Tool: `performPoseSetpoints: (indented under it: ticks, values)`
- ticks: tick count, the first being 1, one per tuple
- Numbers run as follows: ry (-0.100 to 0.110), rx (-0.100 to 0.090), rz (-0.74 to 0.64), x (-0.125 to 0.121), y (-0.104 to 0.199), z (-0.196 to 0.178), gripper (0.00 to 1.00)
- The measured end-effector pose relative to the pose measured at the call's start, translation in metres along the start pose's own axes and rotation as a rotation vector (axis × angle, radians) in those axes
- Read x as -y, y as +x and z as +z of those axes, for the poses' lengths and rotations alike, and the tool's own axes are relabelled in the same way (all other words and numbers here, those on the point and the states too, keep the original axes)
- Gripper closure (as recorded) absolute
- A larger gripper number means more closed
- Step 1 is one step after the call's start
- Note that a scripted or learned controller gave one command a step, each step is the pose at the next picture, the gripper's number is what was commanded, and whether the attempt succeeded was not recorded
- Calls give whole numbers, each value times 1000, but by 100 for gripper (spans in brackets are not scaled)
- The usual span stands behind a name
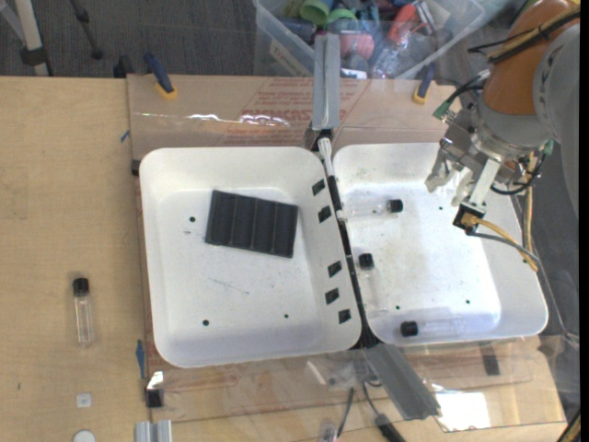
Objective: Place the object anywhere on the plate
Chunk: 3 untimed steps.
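A black ribbed plate (pixel 252 222) lies flat in the left bin (pixel 175 330), toward its back half. Three small clear vials with black caps lie in the right bin (pixel 515 311): one near the back (pixel 386 208), one by the divider (pixel 364 261), and one at the front (pixel 425 326). My gripper (pixel 457 189) hangs over the back right part of the right bin, to the right of the back vial and apart from it. It looks open, with nothing between its fingers.
Another clear vial (pixel 83 309) lies on the wooden bench left of the bins. A clear tub of coloured items (pixel 368 12) stands behind the bins. A grey bar (pixel 325 72) runs along the divider between the bins. Cables (pixel 511 238) trail from the wrist.
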<state>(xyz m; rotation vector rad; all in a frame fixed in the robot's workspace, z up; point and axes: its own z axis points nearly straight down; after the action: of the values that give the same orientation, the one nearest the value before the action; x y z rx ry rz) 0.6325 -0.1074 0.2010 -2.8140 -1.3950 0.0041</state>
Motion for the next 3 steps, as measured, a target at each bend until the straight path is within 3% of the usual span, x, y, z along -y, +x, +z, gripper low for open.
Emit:
performPoseSetpoints:
  ticks: [1, 2, 3]
  values:
    - [2, -2, 5, 68, 24, -52, 100]
    - [2, 0, -303, 156, 43, 18, 100]
    - [-2, -1, 191, 146, 98, -83, 100]
